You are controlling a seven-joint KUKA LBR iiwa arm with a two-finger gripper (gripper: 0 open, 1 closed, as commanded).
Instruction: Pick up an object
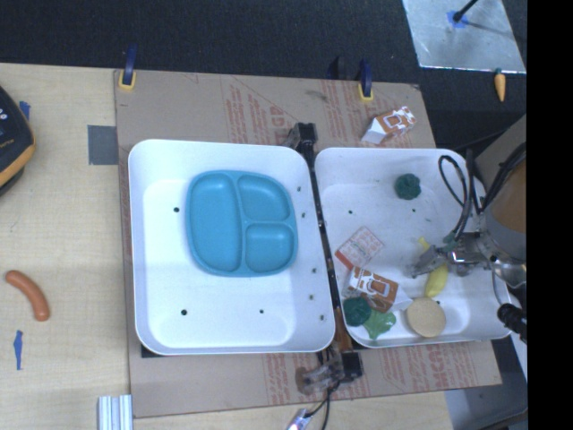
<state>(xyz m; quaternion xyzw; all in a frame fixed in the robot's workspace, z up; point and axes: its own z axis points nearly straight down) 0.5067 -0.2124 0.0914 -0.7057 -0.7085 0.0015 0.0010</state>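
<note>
The arm reaches in from the right, and its claw (439,260) is low over the right bin (358,164), just above a yellow banana-shaped toy (436,282). This looks like the approach or closing step of a pick, with the banana toy as the likeliest target; nothing is lifted yet as far as can be seen. Whether the claw is open or closed cannot be told: it is a small grey blur against the white bin.

The next move calls for settling squarely over one item, since the bin's near end is crowded. A round tan disc (426,318) lies just beside the banana toy, two small printed packets (365,262) sit to the left, and green leafy pieces (367,317) lie in the near corner. A dark green ball (408,185) sits well apart toward the far side.

The left bin (157,325) carries a blue divided plate (240,221). The arm's upper part is cut off at the right, and black cables (455,186) cross the bin's right rim.
</note>
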